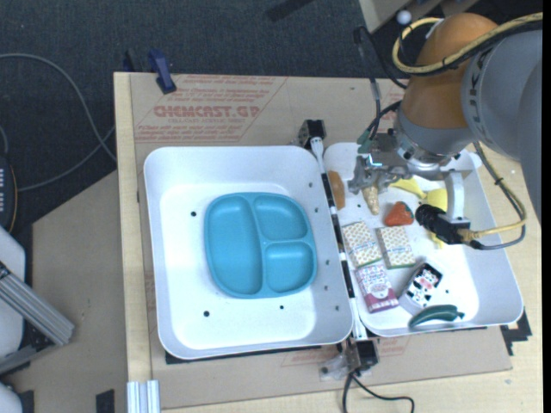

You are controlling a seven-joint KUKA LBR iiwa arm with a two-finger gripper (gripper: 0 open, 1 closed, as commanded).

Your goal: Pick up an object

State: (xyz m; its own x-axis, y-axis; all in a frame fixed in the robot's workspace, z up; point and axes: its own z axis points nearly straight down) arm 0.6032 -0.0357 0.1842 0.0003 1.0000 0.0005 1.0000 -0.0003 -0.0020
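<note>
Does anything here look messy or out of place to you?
Nothing looks spilled or broken. The right bin holds a loose jumble of small items, while the blue divided plate sits neatly in the left bin.

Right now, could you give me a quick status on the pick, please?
Gripper low over right bin, far end. Nothing seen held. Orange piece, yellow piece close by.

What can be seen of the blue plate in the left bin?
The blue plate is a rounded, light-blue tray, plastic by its look, split by raised ridges into three compartments: one large along its left side and two smaller ones on the right. It lies flat, right way up, near the middle of the left bin, turned slightly askew to the bin's edges. Nothing lies in it and nothing but the bin floor touches it.
</note>
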